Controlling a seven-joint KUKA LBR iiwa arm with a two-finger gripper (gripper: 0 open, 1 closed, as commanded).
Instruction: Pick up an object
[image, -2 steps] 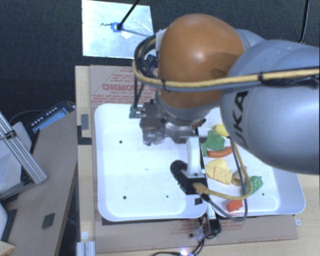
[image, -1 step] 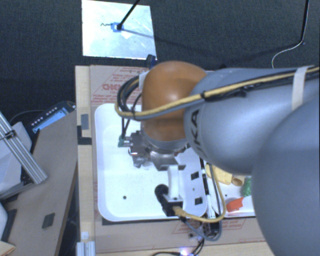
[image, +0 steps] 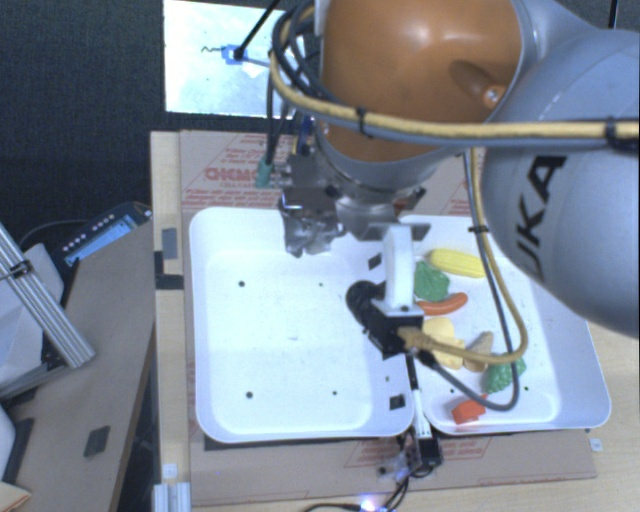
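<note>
the big grey arm (image: 560, 200) comes in from 3 o'clock and hangs over the back of the bench. under it sit two white bins side by side. the left bin (image: 280, 340) is plain white below the gripper. the right bin (image: 560, 350) holds the toy food, and that is where the things to pick up are. the gripper (image: 308, 238) hangs over the 12 o'clock end of the left bin. it looks dark and blurry, so we cannot tell if it is spread or pressed together. from the gripper, the toys lie at about 3 to 4 o'clock, past the wall between the two bins. the yellow corn (image: 455, 263) is one of the nearest, at about 3 o'clock. its long side runs from 9 to 3. just beside it is a green leafy toy (image: 432, 283). a green broccoli (image: 503, 376) and a small orange piece (image: 467, 410) are farther off, near 5 o'clock. we think the gripper must go toward 3 o'clock first, then pinch the corn across its short side.
</note>
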